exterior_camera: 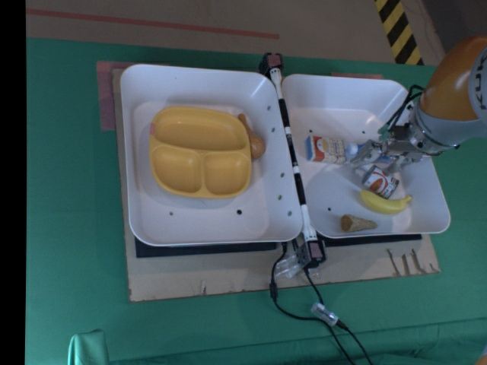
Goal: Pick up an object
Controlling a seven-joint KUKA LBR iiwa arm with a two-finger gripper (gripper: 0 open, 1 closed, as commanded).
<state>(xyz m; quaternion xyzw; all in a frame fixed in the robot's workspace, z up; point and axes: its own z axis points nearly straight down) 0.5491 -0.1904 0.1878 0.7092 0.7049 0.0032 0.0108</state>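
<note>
**Gripper over right bin**

Gripper (386,157) above one small can (380,181); finger state cannot be told. Right bin (335,97): one bottle (329,149) lying left-right, one banana (385,202), one cone (356,223) pointing right. Left bin (152,226): one yellow divided tray (200,150).

No word or number can be read: the small bottle (329,149) and the can (380,182) in the right bin (335,101) carry red and white labels with print too small to read, and the floor has yellow-black hazard stripes (395,15).
</note>
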